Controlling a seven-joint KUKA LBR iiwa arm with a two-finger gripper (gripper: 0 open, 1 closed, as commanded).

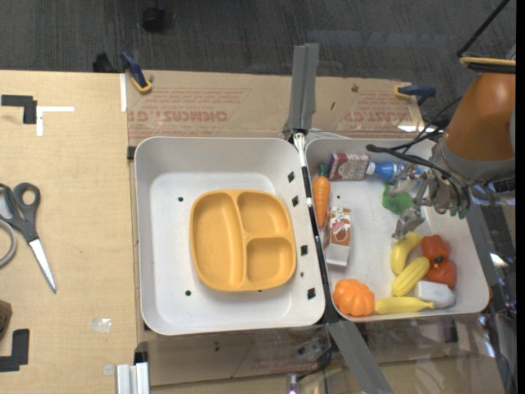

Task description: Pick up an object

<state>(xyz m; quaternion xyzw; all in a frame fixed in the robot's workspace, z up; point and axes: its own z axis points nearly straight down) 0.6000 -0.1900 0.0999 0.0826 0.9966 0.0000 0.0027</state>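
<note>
My gripper (pixel 415 210) hangs over the upper right part of the right bin (pixel 367 245), below the arm's orange band. A green toy (pixel 399 200) lies just left of it, close to or touching the gripper. Lower in the bin lie yellow bananas (pixel 408 276), a red pepper (pixel 436 249), an orange pumpkin (pixel 353 297) and a white block (pixel 435 293). An upright carrot (pixel 321 197), a small carton (pixel 338 235) and a lying bottle (pixel 361 167) sit on the bin's left and top.
The left bin (pixel 160 245) holds a yellow divided plate (pixel 243 240). Scissors (pixel 31 230) lie on the bench at far left. A grey divider bar (pixel 303 89) runs between the bins at the back.
</note>
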